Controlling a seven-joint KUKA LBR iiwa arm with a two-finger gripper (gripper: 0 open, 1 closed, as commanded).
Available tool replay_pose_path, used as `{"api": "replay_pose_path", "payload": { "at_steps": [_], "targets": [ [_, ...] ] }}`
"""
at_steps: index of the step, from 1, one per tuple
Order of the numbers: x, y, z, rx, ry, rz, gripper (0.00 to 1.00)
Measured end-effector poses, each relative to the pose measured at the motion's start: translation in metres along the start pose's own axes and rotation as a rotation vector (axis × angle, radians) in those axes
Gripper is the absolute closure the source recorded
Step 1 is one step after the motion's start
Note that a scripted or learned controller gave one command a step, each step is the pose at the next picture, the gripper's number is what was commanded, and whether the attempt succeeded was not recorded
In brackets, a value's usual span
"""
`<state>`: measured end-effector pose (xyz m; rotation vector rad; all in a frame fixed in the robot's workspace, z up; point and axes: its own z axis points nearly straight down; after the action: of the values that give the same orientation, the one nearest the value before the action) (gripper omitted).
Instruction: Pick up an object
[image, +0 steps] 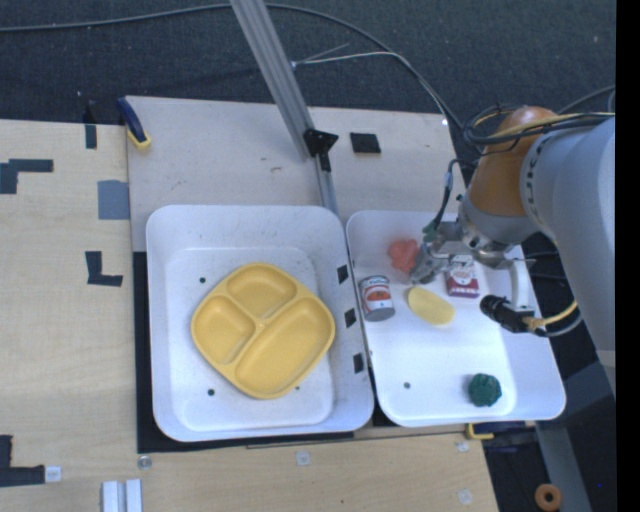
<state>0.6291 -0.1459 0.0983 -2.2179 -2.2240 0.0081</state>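
You're looking at an arm (560, 200) cut off by the right edge, its wrist covering the right bin's (440, 395) upper right corner and part of a small red-and-white packet (462, 282). The hand (428, 262) is too small and dark to read, blurring into the red object (402, 254) beside it. The can's (377, 297) label is too tiny to read, and the worktop (60, 330) runs off the left and bottom edges.

A pale wooden bench (60, 300) is set on dark carpet (150, 50), crossed by cables (400, 60) and a metal pole (275, 70)
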Motion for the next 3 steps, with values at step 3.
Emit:
{"api": "replay_pose_path", "payload": {
  "at_steps": [3],
  "targets": [
    [0.015,0.006,-0.122,-0.004,0.003,0.001,1.00]
  ]
}}
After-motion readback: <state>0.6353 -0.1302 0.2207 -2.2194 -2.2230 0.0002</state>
